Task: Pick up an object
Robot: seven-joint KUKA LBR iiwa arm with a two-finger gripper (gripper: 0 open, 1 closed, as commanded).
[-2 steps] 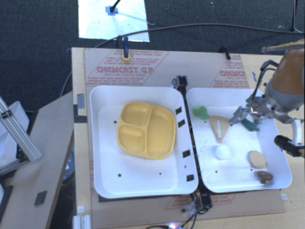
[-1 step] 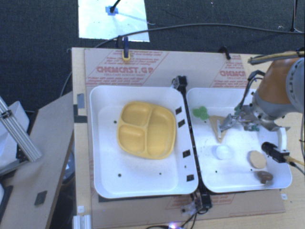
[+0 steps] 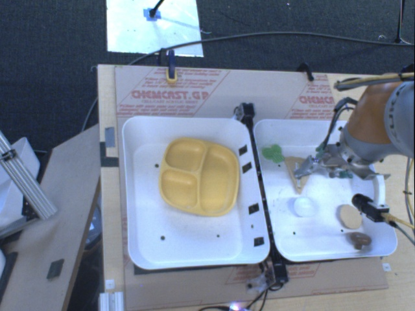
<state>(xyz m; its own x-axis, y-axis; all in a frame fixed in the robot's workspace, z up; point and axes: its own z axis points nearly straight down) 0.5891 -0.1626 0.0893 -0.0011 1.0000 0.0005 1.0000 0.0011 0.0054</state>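
Gripper (image 3: 305, 171) right of centre, fingers spread over tan wedge (image 3: 295, 172); should centre on it before closing.

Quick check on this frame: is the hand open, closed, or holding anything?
Hand: low in the right bin, over the tan wedge; whether it is open, closed or gripping cannot be told from this view.
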